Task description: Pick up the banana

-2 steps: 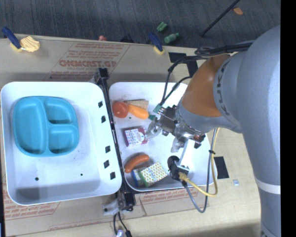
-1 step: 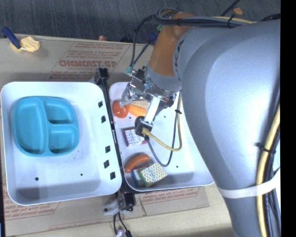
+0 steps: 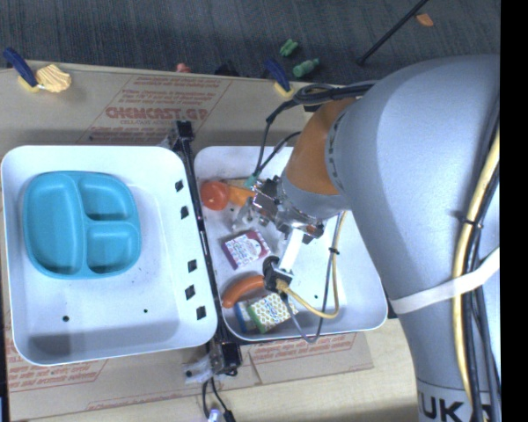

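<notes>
Counts: two white bins, left [image 3: 9, 262] and right [image 3: 363, 280]; one blue divided plate [image 3: 79, 222]; one banana [image 3: 239, 288]; one orange-red fruit [image 3: 216, 193]; one pink packet [image 3: 245, 250]; one green patterned box [image 3: 266, 312].
Banana: right bin's near-left corner, against the left wall, just beside the box.
Arm: reaching from the right, wrist bent down over the right bin.
Gripper [image 3: 266, 207]: above the packet's far side; open or closed cannot be told.
Room: bare floor at the right bin's right side.

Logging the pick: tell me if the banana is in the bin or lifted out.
In: the banana lies low in the right-hand bin, beside a patterned box.
</notes>
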